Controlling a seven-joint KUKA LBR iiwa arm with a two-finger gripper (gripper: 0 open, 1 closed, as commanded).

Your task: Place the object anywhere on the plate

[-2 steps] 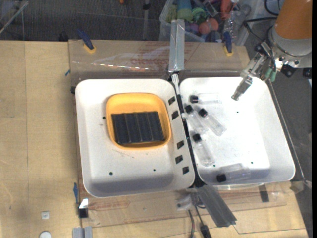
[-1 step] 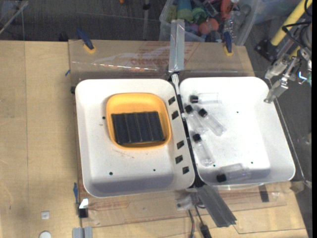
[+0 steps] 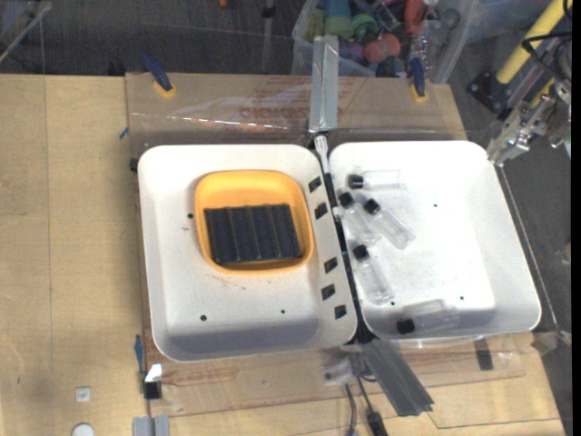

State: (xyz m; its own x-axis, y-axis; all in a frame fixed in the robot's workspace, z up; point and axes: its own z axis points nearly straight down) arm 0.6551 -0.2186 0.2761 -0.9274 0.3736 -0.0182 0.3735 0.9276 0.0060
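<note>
Dark slab (image 3: 251,232) sits on the orange plate (image 3: 211,192), left bin (image 3: 163,243); right bin (image 3: 472,243) holds maybe five clear vials (image 3: 392,228).

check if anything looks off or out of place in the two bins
Nothing spilled or damaged. The clear bottles lie scattered on their sides in the right bin, and the orange plate in the left bin already carries a dark ridged block.

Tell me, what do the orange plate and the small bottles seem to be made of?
The orange plate looks like smooth, slightly glossy plastic: even colour, soft rounded rim. The small bottles in the right bin seem clear plastic, perhaps glass, with black caps: the white floor shows through them.
</note>
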